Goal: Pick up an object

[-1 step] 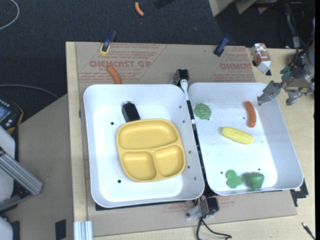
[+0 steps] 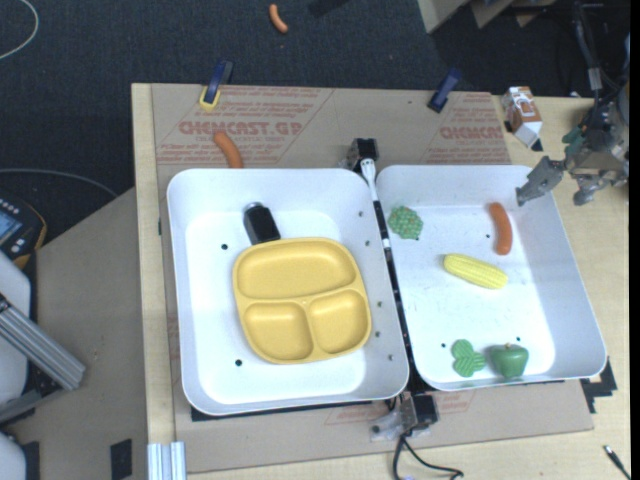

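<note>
The right bin (image 2: 560, 268) holds a red sausage (image 2: 501, 228), a yellow corn cob (image 2: 475, 271), a green leafy piece (image 2: 405, 222), and near its front edge another green leafy piece (image 2: 464, 358) beside a green pepper (image 2: 510, 360). My gripper (image 2: 554, 194) hangs over the bin's far right corner. It is open, with nothing between its fingers. The sausage lies a little left of and below it.
The left bin (image 2: 190, 268) holds a yellow divided plate (image 2: 300, 298) and a black object (image 2: 261, 222). An orange sausage (image 2: 229, 148) lies on the board behind the left bin. A small box (image 2: 521, 111) stands at the back right.
</note>
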`<state>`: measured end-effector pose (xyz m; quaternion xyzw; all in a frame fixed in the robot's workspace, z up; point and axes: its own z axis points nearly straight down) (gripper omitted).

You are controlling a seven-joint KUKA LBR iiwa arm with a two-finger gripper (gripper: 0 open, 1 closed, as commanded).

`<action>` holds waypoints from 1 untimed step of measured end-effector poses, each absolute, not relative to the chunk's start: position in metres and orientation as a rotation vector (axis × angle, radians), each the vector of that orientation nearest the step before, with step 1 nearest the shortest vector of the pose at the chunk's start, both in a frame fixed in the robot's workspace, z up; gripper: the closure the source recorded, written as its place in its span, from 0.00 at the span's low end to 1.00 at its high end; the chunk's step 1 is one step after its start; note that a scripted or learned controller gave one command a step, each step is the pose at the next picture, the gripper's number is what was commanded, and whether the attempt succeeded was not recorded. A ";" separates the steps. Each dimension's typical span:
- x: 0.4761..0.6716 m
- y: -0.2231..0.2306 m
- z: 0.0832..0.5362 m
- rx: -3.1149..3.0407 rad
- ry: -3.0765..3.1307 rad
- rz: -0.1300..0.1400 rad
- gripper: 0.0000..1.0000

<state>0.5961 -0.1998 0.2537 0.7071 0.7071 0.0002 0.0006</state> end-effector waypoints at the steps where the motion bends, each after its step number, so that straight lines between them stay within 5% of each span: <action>1: 0.587 -0.193 0.202 2.226 2.226 -0.004 0.00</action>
